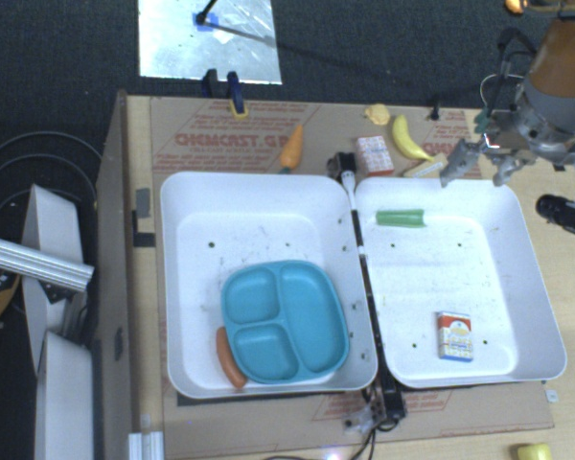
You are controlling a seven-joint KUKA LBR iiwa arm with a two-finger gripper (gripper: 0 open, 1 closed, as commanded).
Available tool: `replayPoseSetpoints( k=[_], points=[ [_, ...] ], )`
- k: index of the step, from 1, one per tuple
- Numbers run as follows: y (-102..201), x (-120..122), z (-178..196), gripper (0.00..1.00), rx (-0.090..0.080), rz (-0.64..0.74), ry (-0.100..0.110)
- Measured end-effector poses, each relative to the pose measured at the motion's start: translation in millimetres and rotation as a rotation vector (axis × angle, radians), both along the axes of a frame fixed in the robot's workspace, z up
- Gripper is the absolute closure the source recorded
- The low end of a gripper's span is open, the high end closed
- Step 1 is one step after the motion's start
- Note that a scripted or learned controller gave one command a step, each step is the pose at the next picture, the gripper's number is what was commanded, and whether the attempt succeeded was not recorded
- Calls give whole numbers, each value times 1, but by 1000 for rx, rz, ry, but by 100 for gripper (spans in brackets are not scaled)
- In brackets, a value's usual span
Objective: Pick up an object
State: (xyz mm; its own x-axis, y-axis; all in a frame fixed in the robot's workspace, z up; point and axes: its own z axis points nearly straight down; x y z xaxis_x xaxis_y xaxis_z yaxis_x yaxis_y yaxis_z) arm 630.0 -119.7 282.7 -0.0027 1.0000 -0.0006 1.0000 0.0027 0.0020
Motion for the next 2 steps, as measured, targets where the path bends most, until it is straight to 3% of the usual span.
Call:
replayPoseSetpoints(
  k=[1,2],
  points=[
    [-37,-10,-137,0,1,-5,10],
    [-62,-68,-166,0,1,-5,6]
  ],
)
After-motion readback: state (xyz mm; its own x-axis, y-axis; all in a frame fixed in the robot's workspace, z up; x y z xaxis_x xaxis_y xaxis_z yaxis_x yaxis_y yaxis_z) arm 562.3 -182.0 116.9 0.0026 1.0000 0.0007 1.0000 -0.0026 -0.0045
